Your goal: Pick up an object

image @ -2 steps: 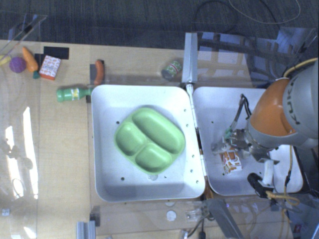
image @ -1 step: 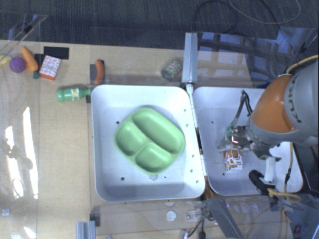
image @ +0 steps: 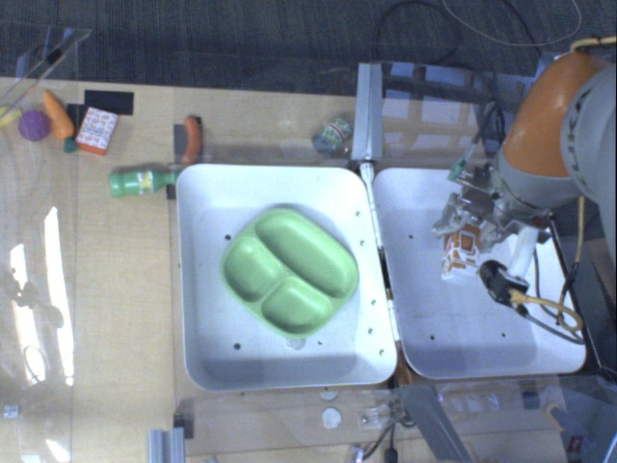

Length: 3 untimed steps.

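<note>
Orange-and-white packet (image: 460,252) lies half hidden under the pincer (image: 469,222), grip unclear.

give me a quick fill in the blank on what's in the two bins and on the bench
1. The green divided plate lies in the ____ bin.
2. The gripper is above the ____ bin, near an orange and white packet.
3. The green bottle lies on the bench, to the ____ of both bins.
4. The plate has ____ compartments.

Missing words: left; right; left; three

Glossy green plastic plate (image: 289,270); pale wooden bench (image: 96,287).
</note>
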Tool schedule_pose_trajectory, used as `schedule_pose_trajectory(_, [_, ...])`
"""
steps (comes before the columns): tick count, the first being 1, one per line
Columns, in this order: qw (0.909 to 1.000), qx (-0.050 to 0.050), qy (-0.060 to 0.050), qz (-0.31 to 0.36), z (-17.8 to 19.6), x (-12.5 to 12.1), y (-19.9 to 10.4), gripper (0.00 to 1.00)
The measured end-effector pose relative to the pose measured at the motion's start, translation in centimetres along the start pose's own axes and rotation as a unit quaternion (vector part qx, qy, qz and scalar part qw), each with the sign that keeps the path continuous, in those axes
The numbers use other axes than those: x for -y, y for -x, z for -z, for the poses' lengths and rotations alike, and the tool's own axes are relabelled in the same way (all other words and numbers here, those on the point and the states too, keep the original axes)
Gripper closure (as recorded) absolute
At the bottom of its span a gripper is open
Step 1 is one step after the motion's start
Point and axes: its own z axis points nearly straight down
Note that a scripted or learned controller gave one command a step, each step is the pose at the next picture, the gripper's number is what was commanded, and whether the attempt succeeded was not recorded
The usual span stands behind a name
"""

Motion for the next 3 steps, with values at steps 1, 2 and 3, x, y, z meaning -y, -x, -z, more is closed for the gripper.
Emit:
schedule_pose_trajectory(1, [0.9479,0.0,0.0,0.319,1.2,-4.3,2.0,1.0])
schedule_pose_trajectory(2, [0.9478,0.0,0.0,0.319,1.2,-4.3,2.0,0.0])
schedule_pose_trajectory(3, [0.9643,0.001,0.01,0.265,-9.4,-7.0,1.5,0.0])
